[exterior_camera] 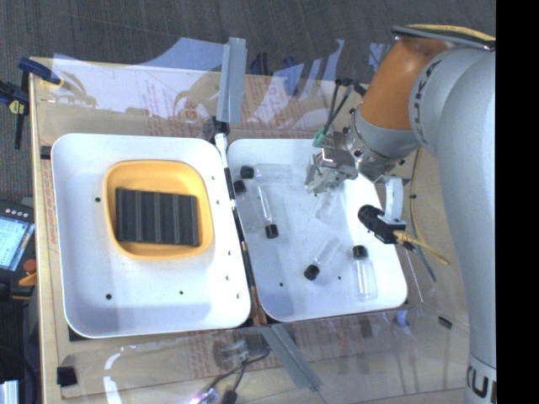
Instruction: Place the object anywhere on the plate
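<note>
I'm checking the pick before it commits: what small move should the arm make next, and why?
Probably a short descent. The gripper hovers over the upper part of the right bin, where a clear vial and others lie loose. Nothing shows between its fingers, and the yellow plate sits in the left bin, so a pick must come first.

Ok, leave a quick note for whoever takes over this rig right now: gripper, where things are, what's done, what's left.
Gripper: low over the right bin's upper part; finger state unclear, nothing seen held.
Things: four clear vials with black caps lie in the right bin, e.g.. The yellow plate with a dark ridged insert sits in the left bin.
Done: no vial on the plate.
Left: pick one, place it on the plate.
</note>
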Robot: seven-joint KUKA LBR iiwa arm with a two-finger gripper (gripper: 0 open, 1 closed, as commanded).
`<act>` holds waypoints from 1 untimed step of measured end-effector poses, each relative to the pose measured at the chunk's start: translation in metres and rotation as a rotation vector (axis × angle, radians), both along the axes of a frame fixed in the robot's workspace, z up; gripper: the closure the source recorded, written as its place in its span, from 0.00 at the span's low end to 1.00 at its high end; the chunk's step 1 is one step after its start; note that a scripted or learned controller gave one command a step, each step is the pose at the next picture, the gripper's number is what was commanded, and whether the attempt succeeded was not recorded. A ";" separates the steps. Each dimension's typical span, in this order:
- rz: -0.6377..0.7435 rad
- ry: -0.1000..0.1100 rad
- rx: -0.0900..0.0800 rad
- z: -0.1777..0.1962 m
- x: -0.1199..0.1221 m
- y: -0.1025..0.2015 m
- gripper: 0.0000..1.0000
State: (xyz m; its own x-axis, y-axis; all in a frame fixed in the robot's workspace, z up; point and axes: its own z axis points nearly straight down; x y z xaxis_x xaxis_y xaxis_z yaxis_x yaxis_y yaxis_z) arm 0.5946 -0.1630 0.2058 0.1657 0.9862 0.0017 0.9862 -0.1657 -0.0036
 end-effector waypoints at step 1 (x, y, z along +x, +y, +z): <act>0.000 0.000 0.000 0.000 0.000 0.000 0.00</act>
